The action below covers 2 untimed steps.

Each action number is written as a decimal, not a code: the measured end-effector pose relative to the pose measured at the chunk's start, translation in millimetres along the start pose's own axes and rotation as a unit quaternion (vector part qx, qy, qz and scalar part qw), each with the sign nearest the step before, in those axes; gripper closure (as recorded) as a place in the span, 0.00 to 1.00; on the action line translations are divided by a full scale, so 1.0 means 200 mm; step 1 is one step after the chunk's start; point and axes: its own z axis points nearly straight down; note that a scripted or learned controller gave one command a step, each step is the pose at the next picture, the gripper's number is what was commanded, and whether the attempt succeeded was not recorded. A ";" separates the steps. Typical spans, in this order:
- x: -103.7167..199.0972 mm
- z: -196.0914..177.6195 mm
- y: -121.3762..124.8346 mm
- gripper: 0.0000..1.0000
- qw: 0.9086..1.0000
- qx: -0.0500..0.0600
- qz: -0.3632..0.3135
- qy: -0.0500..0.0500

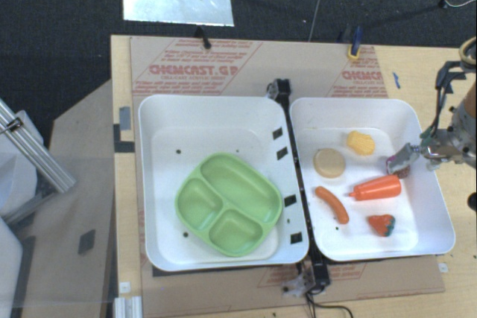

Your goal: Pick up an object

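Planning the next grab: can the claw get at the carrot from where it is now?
Probably yes. The claw hovers in the right bin just above the carrot, whose top is uncovered. The sausage and strawberry lie apart from it.

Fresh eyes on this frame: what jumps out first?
The green divided plate lying in the left bin. Next, the toy food in the right bin: a carrot, a sausage, a yellow piece and a tan disc. The gripper sits just above the carrot's right end.
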 end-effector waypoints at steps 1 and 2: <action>0.49 -0.84 0.29 0.00 1.000 -0.010 -0.007 0.000; 0.46 -0.84 0.27 1.00 1.000 -0.003 -0.003 -0.001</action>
